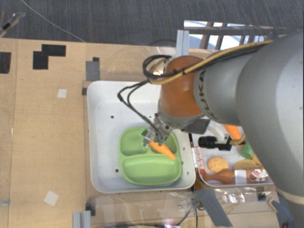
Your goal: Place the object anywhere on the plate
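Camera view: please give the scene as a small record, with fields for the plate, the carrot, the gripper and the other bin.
plate: green divided plate, lying in the left white bin
carrot: orange carrot, over the plate's right part, at the gripper's tip
gripper: gripper over the plate, touching the carrot's upper end
grip on carrot: cannot tell
other bin: right bin holds several toy foods, among them a round cracker

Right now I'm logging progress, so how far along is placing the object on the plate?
Done: the carrot has been brought over the green divided plate in the left bin. In hand: it sits at the gripper, just below the fingers. Left: whether it is released yet is unclear; the arm has not withdrawn.
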`<state>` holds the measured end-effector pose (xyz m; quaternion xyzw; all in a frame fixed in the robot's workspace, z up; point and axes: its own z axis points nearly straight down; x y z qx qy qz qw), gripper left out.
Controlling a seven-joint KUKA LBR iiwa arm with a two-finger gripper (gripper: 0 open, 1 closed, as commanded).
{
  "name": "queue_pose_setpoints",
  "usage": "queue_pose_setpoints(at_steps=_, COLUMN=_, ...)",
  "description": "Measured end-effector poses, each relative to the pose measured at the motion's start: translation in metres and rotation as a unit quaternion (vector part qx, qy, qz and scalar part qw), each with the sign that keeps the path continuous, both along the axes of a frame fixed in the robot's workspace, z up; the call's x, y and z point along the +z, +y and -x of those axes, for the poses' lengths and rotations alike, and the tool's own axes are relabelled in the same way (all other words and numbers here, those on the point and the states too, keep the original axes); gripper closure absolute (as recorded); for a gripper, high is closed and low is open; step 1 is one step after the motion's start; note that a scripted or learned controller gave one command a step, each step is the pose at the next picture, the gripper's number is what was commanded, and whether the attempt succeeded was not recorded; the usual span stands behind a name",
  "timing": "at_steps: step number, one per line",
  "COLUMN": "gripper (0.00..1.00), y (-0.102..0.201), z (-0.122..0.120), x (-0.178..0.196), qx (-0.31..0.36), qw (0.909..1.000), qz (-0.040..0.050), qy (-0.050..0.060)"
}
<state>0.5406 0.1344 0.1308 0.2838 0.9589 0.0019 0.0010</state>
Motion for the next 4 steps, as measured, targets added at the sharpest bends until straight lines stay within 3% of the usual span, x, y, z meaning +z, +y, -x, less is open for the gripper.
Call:
queue_pose_setpoints(at_steps=1, gripper=0.00, y=-0.002, z=-0.001, x=0.001, qx=-0.001, qw=1.0000, qz=0.0003, qy=-0.001)
queue_pose_setpoints(at_steps=2, gripper=1.00, y=0.000, z=-0.003, x=0.013, qx=0.001, qw=1.0000, qz=-0.0012, qy=-0.005)
queue_pose_setpoints(at_steps=3, gripper=0.00, y=-0.001, z=-0.003, x=0.013, qx=0.001, qw=1.0000, qz=-0.0010, qy=-0.004)
queue_pose_setpoints(at_steps=4, gripper=0.00, y=0.016, z=-0.068, x=-0.006, qx=-0.017, qw=0.9999, qz=0.0002, qy=-0.003)
